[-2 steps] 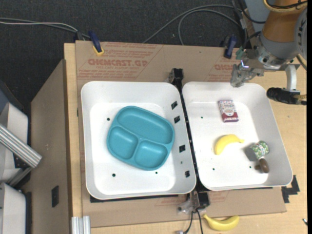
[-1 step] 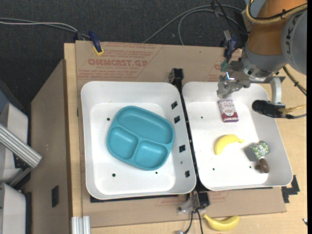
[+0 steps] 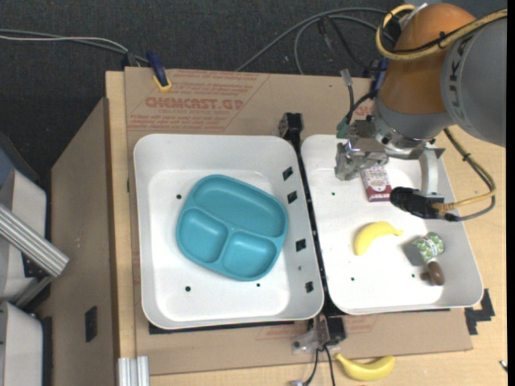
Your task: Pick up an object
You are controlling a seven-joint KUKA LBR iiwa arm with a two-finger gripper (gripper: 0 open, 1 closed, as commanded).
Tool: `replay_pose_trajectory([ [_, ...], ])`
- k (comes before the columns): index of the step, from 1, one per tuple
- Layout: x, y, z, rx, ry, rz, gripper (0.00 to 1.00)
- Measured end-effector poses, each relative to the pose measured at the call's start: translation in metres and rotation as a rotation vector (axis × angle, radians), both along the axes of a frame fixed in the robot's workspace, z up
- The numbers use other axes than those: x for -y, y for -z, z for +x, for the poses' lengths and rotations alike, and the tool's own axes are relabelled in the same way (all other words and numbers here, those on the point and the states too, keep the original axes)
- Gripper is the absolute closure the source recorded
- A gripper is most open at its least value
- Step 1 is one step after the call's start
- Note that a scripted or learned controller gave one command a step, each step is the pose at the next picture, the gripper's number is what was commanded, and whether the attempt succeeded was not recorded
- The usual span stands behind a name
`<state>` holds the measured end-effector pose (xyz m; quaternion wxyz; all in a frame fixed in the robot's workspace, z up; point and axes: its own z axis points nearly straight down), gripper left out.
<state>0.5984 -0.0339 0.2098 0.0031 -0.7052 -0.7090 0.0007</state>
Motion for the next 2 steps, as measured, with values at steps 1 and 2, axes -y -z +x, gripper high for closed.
replay_pose_trajectory([
  [1, -0.040, -0.004, -0.022, 0.001, 0.001, -0.001, 1.00],
  [2, -0.090, -0.012, -0.061, 0.000, -0.001, 0.000, 1.00],
])
